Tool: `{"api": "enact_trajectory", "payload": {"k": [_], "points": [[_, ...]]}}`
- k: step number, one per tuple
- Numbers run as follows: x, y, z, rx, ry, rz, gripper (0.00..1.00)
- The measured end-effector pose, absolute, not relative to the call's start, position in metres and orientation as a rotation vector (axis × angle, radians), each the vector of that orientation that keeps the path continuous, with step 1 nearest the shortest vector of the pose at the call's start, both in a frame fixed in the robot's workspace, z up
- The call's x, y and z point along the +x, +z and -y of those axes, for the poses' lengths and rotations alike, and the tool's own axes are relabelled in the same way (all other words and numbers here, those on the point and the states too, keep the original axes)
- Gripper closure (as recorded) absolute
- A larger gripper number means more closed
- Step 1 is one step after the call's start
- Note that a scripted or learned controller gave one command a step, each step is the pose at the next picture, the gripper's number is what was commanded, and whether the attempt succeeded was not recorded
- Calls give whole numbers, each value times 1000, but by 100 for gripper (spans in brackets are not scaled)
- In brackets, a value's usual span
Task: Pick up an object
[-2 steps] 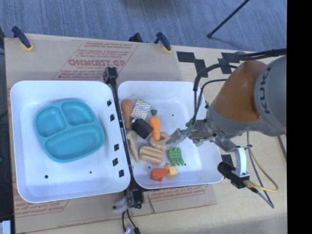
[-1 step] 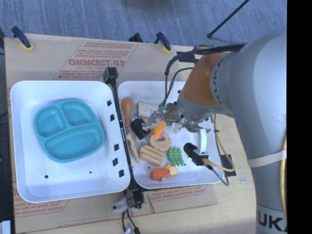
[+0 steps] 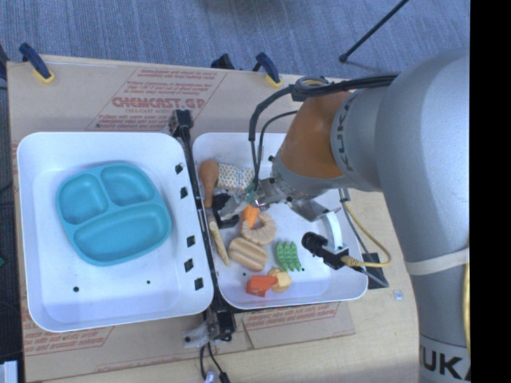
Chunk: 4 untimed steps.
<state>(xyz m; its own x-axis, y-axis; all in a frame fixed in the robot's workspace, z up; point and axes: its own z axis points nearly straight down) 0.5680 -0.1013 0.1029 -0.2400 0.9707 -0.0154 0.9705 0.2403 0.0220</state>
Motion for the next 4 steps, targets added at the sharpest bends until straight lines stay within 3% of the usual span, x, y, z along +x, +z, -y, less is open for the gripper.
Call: {"api": "enact_trajectory", "payload": {"k": [1, 2, 3, 4], "points": [[568, 103, 101, 1920, 13, -2454, 0], [602, 101, 98, 1979, 11, -2429, 0], [605, 117, 98, 1967, 19, -2425, 100], [629, 249, 61, 1793, 0, -2578, 100]]}}
